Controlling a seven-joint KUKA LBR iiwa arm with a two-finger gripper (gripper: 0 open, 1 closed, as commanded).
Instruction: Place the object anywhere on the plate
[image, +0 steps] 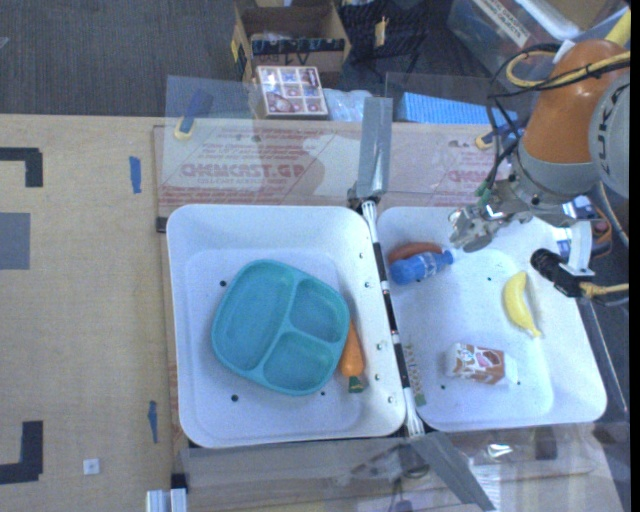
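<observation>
A teal divided plate lies in the left bin, with an orange carrot beside its right rim. In the right bin lie a blue bottle, an orange object just behind it, a yellow banana and a small printed carton. My gripper hangs over the right bin's back part, just right of and above the blue bottle. Nothing shows between its fingers.
A metal divider rises behind the seam between the bins. A cardboard box and a printed packet sit beyond the bench. Black cable and a connector hang from the arm over the right bin's right side.
</observation>
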